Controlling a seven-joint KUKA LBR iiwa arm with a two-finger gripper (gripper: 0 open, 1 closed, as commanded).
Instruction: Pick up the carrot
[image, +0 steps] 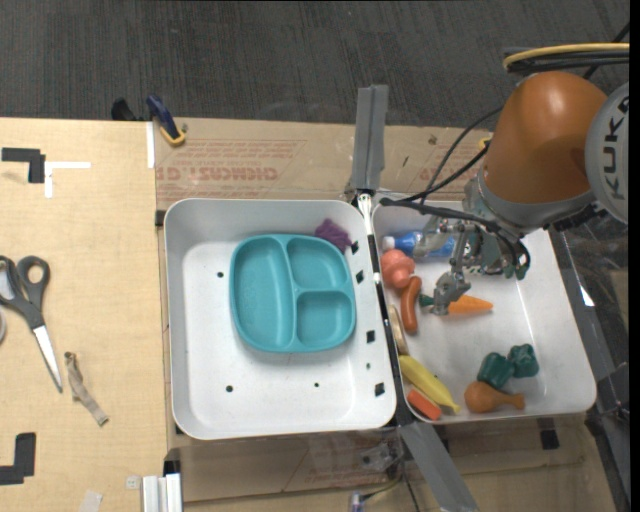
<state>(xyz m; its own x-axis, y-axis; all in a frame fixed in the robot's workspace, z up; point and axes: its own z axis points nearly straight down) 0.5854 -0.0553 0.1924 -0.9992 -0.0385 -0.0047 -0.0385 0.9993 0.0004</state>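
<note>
Down over the right bin (560, 385), end effector (449, 291) sits at the green end of the carrot (468, 307) — whether it grips cannot be told. Carrot lies mid-bin on the white floor; behind the end effector, a blue bottle (408, 241) — teal tray (293, 292) fills the left bin.

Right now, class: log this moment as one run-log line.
gripper: at carrot, right bin | grasp: unconfirmed | carrot: lying on bin floor | teal tray: left bin

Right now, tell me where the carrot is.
The carrot lies in the right bin, near its middle, just under the tool, right of the sausage.
</note>
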